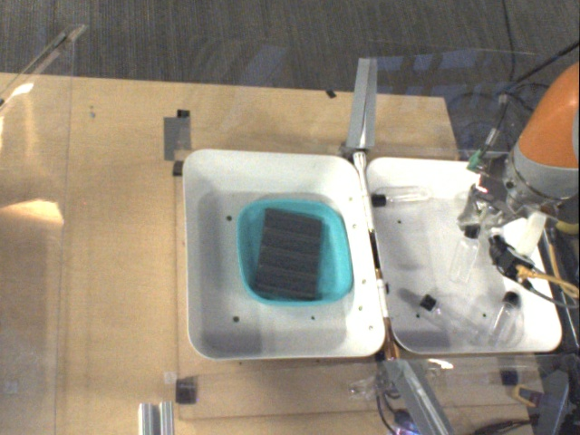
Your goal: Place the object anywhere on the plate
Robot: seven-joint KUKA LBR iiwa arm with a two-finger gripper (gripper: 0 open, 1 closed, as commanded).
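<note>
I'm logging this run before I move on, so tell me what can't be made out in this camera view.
- Gripper: over the right bin; cables and the wrist clutter it, so finger state is unreadable.
- Arm: cut off by the right edge.
- Dark ridged object on the teal plate in the left bin: too blurred to identify.
- Small dark thing in the right bin: too small to name.
</note>
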